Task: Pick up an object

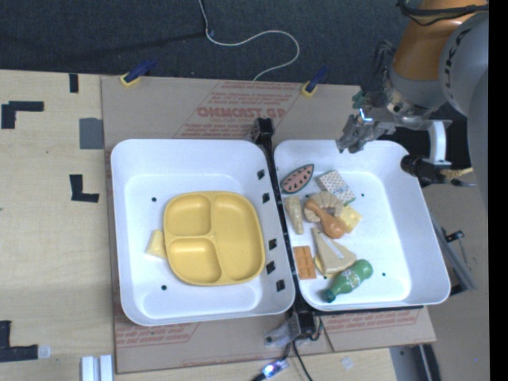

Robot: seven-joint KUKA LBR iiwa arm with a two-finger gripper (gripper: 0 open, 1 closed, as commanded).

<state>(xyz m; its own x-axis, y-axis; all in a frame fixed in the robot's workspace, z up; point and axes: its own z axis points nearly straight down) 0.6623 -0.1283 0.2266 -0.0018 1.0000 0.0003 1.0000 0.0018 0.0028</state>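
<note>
Hand [352,140] fingertips blurred, unclear

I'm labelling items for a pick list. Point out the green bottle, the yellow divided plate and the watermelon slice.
green bottle [348,280], camera view, on its body.
yellow divided plate [214,237], camera view, on its central ridge.
watermelon slice [297,178], camera view, on its red face.

I see the yellow three-compartment plastic plate [214,237] in the left white bin [127,213]; the green toy bottle [348,280] lies in the right white bin [421,236], nearest me.
</note>
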